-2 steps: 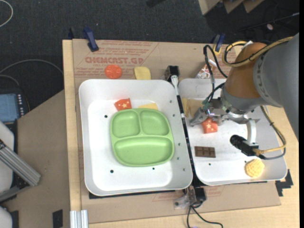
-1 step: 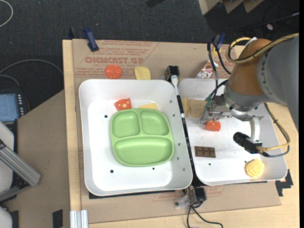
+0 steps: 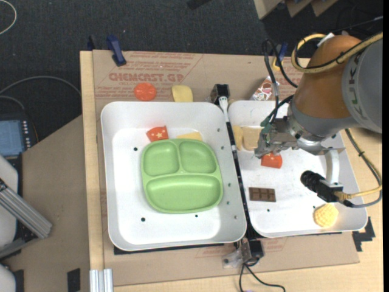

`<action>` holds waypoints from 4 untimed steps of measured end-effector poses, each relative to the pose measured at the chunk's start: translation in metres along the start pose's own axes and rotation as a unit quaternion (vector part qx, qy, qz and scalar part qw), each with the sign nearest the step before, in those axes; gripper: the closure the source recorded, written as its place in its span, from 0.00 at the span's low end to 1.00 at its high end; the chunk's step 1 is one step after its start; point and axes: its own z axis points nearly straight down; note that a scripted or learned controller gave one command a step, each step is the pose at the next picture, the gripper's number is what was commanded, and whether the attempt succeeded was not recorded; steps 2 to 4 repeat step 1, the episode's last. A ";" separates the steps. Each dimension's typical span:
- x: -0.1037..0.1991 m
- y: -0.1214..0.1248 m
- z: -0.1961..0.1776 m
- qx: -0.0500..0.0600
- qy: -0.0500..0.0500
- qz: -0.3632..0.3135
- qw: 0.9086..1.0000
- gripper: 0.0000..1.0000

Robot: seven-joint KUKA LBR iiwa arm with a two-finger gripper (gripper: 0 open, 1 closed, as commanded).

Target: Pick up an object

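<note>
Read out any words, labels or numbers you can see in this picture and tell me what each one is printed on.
"CHEMCAST G.P": large red letters on the brown board under the bins; the last characters are uncertain.
Smaller red print above and below that word: too blurred to read.
Red and white packet behind the right bin: printed pattern, no legible text.

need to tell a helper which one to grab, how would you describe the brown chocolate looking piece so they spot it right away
Look in the right bin, the one the arm reaches over. Near its left wall, in the lower half, lies the chocolate bar, a flat dark-brown rectangle scored into squares. Its neighbours are an orange-red piece above it and a round yellow waffle-like piece to the lower right.
</note>
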 end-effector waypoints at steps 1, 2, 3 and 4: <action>0.037 -0.007 -0.035 0.001 -0.001 0.000 1.000 1.00; 0.037 -0.007 -0.035 0.001 -0.001 0.000 1.000 1.00; 0.037 -0.007 -0.035 0.001 -0.001 0.000 1.000 1.00; 0.037 -0.007 -0.035 0.001 -0.001 0.000 1.000 1.00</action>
